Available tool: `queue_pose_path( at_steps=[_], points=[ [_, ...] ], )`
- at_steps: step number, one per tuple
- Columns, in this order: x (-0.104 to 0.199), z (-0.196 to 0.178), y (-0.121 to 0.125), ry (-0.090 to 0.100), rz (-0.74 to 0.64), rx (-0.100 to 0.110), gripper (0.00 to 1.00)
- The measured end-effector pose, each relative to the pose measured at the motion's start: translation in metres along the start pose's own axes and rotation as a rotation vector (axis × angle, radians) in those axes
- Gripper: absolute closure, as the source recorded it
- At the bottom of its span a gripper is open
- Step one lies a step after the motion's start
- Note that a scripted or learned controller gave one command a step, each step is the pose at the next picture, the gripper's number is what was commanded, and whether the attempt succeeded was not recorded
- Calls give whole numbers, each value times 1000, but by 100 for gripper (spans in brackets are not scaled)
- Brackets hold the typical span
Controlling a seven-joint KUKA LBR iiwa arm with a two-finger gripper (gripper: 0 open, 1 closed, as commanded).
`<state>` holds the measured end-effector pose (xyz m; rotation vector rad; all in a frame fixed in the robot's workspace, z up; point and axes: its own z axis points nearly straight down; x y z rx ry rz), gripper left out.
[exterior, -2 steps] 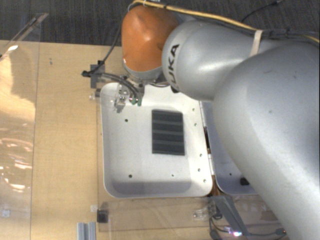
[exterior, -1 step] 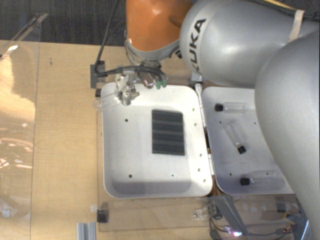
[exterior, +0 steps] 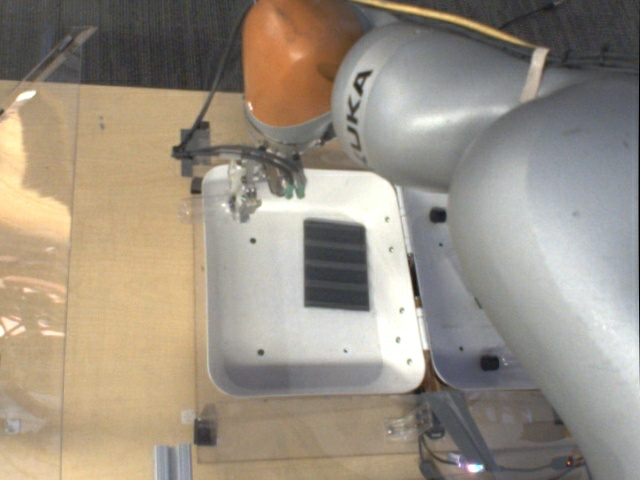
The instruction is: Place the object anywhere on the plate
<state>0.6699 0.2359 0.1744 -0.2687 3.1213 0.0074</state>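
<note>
We note the gripper (exterior: pixel 268 183) sits over the far left corner of the left bin (exterior: pixel 232 298), hanging below the orange wrist band; we see metallic finger parts and green-tipped bits, but cannot tell how far the jaws stand apart or whether anything is between them. The dark ribbed rectangle (exterior: pixel 336 265) lies flat near the bin's middle, toward its right edge, well apart from the gripper; whether it is the object or the plate we cannot say. We judge it stiff, light and thin, moulded with four raised bars, matte rather than slick. Lying so flat, its long edges offer the likeliest pinch. The bin is smooth white plastic with rounded corners and shallow walls. The right bin (exterior: pixel 445 298) is largely hidden under the arm.
</note>
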Motion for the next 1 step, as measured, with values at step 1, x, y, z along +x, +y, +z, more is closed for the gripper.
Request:
queue_pose_path(
  at_steps=[1],
  points=[
    [-1,-106,1,-6,-12,0,100]
  ],
)
